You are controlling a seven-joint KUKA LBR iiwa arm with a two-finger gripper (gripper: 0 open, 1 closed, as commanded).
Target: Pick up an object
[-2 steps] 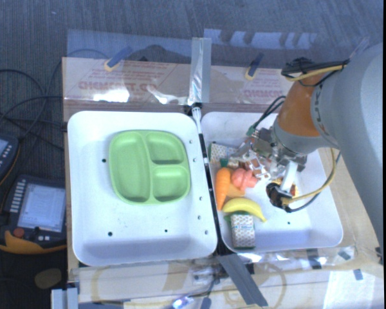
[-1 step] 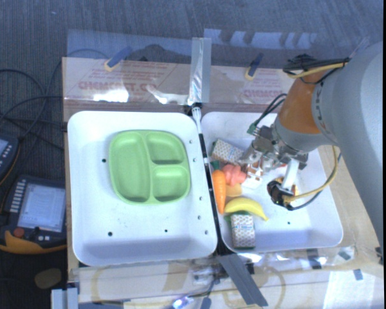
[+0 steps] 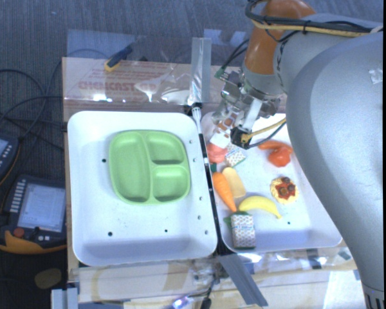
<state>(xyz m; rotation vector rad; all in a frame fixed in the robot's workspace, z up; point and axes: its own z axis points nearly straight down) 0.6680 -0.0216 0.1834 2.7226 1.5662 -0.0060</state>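
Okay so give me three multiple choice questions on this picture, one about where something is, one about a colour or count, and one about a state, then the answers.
1. Where does the green divided plate lie?
A. In the left bin
B. In the right bin
C. On the floor

2. What colour is the banana?
A. Red
B. Yellow
C. Blue

3. How does the claw stand relative to the right bin?
A. Far outside it, over the floor
B. Over the left bin's plate
C. Low over the right bin's far end, near the toy food

Answers:
1 A, the plate sits in the middle of the left bin.
2 B, the banana is yellow, lying beside the carrot.
3 C, the claw hangs just above the items at that bin's far end.
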